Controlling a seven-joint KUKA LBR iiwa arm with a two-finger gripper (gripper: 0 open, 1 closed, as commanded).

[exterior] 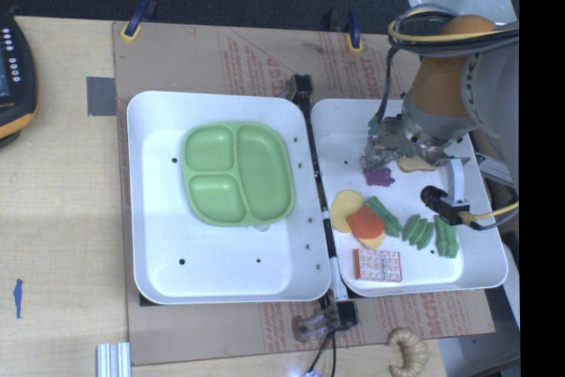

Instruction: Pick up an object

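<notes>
Pincer (381,156) of the grey arm sits low in the right shallow white bin (340,124), at about eleven o'clock of that bin's floor; whether it is spread or closed I cannot tell, and nothing can be made out in its hold; small purple toy piece (380,177) lies just beside the tip, at its six o'clock, seemingly touching or very near; this looks the likely target. Rest of the bin's load lies toward five o'clock of the pincer: yellow round piece (345,204) with a red-orange block (367,226) against it, a row of green pod-shaped pieces (419,230), a small red patterned card (377,265) at the bin's six o'clock, a tan piece (411,163) at the pincer's three o'clock, partly under the wrist. Left white bin (146,190) holds a light green three-compartment plastic plate (238,172), well apart.

Risks, as judged: purple piece is small and low, so an off-centre closure could nudge it away or pinch only an edge, and it would slip on lift; black cable (441,203) trailing at four o'clock could drag the green pieces.
</notes>
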